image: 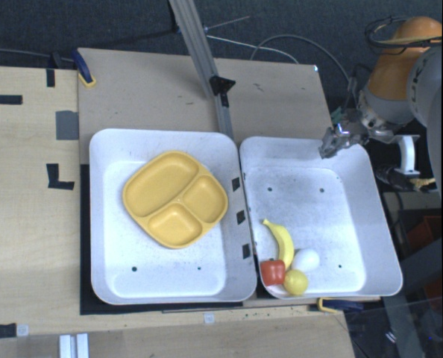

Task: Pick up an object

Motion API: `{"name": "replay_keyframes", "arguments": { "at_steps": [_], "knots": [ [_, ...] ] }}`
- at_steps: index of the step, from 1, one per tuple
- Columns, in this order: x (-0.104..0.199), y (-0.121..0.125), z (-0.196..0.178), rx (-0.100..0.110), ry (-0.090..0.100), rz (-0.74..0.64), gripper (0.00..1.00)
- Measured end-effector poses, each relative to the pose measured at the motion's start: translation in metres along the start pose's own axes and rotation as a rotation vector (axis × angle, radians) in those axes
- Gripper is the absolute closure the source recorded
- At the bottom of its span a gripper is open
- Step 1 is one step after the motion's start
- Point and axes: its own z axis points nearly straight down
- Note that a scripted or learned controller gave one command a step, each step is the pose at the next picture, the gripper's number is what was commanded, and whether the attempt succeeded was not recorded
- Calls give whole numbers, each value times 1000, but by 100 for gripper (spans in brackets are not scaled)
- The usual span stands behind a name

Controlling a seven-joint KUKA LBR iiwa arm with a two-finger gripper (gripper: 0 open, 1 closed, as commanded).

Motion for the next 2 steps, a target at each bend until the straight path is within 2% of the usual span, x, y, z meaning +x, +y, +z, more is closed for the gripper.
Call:
{"name": "replay_keyframes", "arguments": {
  "at_steps": [2],
  "knots": [
    [4,13,-89,0,0,0,100]
  ]
}}
